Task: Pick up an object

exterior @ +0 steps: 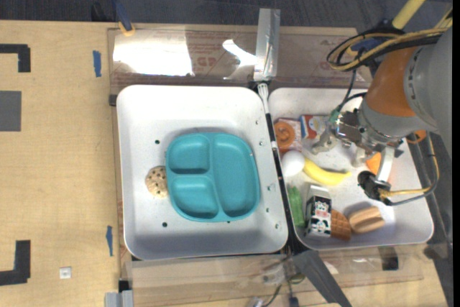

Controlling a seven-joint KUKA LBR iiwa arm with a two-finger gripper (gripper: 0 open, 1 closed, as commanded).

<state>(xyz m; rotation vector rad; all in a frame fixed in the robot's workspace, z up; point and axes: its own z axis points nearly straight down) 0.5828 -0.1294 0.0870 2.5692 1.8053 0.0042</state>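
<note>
Yellow against the white right bin [424, 226], the banana [325, 172] lies with its long axis running left to right, curving slightly. The gripper [338, 136] hangs just above it and a little toward the bin's far side, so the fruit lies just toward the camera from the gripper. Whether the fingers are spread or pressed together cannot be told; the metal parts there blur together, and nothing seems to be held between them.

tray [213, 176] in left bin [136, 118], cookie [157, 181] beside
</note>
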